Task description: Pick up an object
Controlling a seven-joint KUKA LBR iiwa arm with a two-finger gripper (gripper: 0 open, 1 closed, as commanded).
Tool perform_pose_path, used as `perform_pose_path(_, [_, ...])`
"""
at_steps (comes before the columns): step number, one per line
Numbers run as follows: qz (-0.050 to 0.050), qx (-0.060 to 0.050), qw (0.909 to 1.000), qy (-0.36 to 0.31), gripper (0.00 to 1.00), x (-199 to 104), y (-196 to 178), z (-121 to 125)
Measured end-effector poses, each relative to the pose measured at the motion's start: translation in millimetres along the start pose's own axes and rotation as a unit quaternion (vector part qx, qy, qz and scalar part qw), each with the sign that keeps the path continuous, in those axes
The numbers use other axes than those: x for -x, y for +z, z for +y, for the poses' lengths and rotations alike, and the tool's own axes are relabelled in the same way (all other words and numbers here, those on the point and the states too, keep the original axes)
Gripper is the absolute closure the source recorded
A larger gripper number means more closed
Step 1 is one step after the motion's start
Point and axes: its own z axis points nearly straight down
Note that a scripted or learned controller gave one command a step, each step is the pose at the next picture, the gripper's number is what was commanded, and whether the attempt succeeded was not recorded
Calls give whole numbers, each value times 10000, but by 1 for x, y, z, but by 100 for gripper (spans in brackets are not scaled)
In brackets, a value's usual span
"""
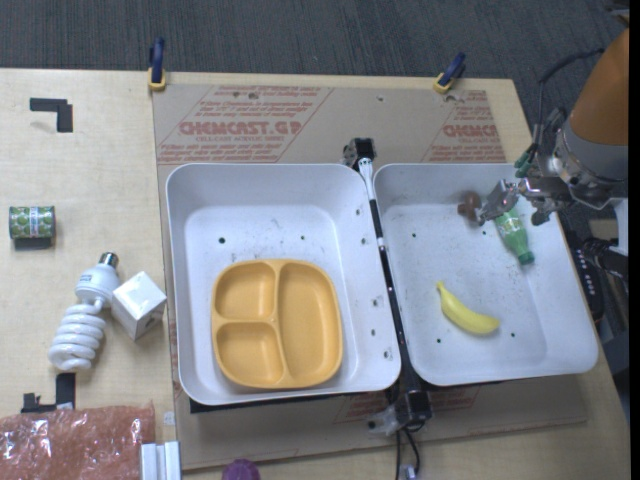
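In the right bin [560, 353] a small green bottle [514, 238] lies near the far right side. A yellow banana [467, 311] rests toward the bin's middle front, and a small brown object [469, 206] sits near the back. My gripper [518, 206] hangs over the bottle's upper end. It is open, with one finger on each side of the bottle's top and nothing visibly clamped. The grey arm with its orange band [608, 88] comes in from the right.
The left bin [190, 208] holds a yellow divided plate [277, 322]. On the bench to the left lie a spiral light bulb [80, 320], a white cube [139, 304], a green can [31, 224] and a pink bag [75, 443].
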Motion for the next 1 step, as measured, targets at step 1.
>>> perform_pose_path(1, [2,0,10000,10,0,-20,113,-29])
